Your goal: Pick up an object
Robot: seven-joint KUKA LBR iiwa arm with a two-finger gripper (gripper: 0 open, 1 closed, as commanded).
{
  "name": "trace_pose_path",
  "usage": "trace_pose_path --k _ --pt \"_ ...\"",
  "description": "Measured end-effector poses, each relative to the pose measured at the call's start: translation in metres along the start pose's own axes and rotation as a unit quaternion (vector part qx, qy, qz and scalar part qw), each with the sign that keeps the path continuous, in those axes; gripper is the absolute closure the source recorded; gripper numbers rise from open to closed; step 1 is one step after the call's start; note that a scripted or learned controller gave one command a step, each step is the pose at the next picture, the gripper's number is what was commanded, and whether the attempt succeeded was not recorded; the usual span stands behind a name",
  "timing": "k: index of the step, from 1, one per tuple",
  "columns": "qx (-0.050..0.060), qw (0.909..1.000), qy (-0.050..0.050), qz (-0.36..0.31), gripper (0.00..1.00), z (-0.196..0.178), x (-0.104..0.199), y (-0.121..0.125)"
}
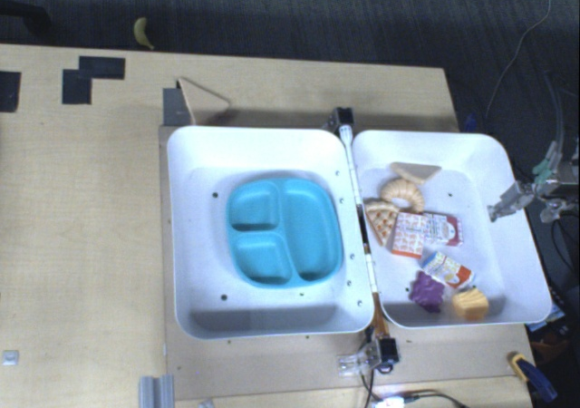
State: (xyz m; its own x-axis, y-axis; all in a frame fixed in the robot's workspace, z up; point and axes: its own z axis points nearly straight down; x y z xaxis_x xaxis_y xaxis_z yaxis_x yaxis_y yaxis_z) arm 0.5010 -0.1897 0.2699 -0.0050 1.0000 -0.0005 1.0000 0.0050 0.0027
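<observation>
The right bin (507, 257) holds a small pile of objects. A croissant (402, 190) lies near its middle, with a beige wedge (413, 170) just behind it and a waffle piece (380, 216) to its left. A red and white packet (424, 233) lies in front of the croissant. Nearer the front are a small colourful sachet (445, 267), a purple toy (425, 291) and a yellow block (470, 304). My gripper (527, 200) hangs at the bin's right rim, to the right of the pile and apart from every object.
The left bin (195, 216) holds a blue divided tray (283, 229). A black clamp (342, 118) sits at the back where the bins meet, and cables (381, 356) lie at the front. Tan bench surface (82, 243) spreads to the left.
</observation>
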Motion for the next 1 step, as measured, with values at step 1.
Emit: trace_pose_path --k 1 --pt "-0.002 1.0 -0.001 0.001 0.0 0.1831 -0.0045 -0.0074"
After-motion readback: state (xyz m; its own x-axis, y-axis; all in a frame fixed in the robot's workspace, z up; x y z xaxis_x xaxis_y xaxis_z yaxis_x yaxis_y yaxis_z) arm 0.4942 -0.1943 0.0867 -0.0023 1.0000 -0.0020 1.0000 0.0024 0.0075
